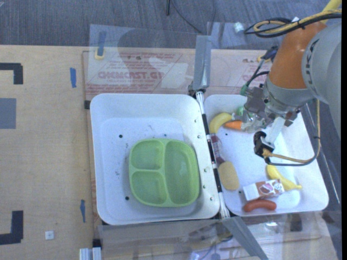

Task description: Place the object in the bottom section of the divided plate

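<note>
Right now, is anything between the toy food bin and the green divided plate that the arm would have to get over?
Yes: the two bins' adjoining rims stand between the right bin's toy food and the green divided plate. The plate's sections hold nothing visible.

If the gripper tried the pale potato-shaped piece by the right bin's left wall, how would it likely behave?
The potato piece looks rounded and smooth, so it may slip from the fingers or roll if nudged. It lies close to the right bin wall, which would probably stop a roll that way. It looks like toy food, likely light.
</note>
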Available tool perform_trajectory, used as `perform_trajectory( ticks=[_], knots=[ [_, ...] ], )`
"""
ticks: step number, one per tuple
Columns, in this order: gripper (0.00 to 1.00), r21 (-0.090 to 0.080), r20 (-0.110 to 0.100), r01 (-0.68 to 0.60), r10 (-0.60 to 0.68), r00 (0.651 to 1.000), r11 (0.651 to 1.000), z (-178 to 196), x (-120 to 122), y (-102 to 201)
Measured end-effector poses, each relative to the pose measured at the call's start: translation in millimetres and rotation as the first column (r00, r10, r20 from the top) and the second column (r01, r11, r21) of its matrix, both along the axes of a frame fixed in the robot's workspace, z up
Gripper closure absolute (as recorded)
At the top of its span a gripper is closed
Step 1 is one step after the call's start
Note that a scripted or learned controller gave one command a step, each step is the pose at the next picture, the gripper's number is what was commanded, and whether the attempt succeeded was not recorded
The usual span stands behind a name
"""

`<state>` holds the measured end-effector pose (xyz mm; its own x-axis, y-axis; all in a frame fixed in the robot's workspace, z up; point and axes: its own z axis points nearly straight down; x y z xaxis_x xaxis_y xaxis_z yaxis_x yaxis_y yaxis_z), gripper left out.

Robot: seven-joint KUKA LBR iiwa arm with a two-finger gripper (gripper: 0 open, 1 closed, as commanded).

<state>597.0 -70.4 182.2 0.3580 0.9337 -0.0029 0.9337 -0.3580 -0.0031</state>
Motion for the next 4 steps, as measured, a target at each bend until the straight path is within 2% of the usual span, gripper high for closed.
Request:
perform_trajectory(
  ticks=[1,2,3,4],
  knots=[
    [1.0,0.001,0.002,0.004,-0.004,1.0,1.0,21.2,4.2,0.0],
    [1.0,0.001,-0.003,0.14,-0.14,0.99,0.99,45.4,-78.2,79.7],
    [1.0,0.001,-0.003,0.141,-0.141,0.99,0.99,-0.6,-49.1,76.0],
    [1.0,0.001,-0.003,0.042,-0.042,0.999,0.999,15.6,-68.0,143.5]
  ],
)
